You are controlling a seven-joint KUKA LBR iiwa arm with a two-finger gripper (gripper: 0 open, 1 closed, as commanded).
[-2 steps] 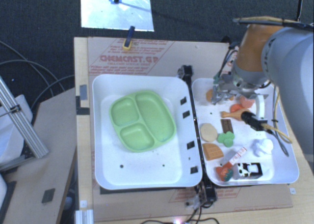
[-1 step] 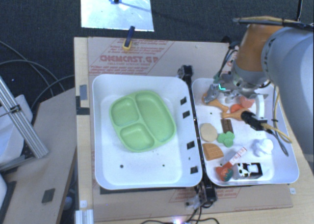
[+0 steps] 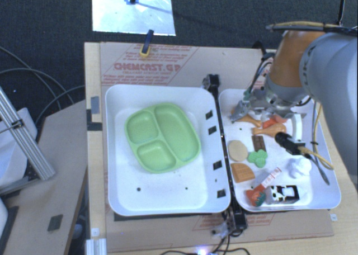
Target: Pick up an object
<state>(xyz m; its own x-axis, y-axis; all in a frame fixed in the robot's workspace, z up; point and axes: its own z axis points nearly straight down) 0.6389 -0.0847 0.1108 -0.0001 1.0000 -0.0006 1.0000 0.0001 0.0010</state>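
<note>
While its gripper (image 3: 246, 111) hangs low over toys in the right bin (image 3: 330, 192), grip state unclear, the arm needs a firm closing grasp next.

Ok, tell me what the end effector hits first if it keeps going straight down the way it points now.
Probably the orange, carrot-like toy piece lying at the far end of the right-hand shallow white bin, just under the end effector. Seen from one slanted camera, depth is unclear, so it might meet the bin floor beside that piece instead.

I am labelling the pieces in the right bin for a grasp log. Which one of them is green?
The green broccoli-like piece, near the middle of the right bin. Its neighbours differ: the round piece is beige, the wedge below it is orange.
</note>
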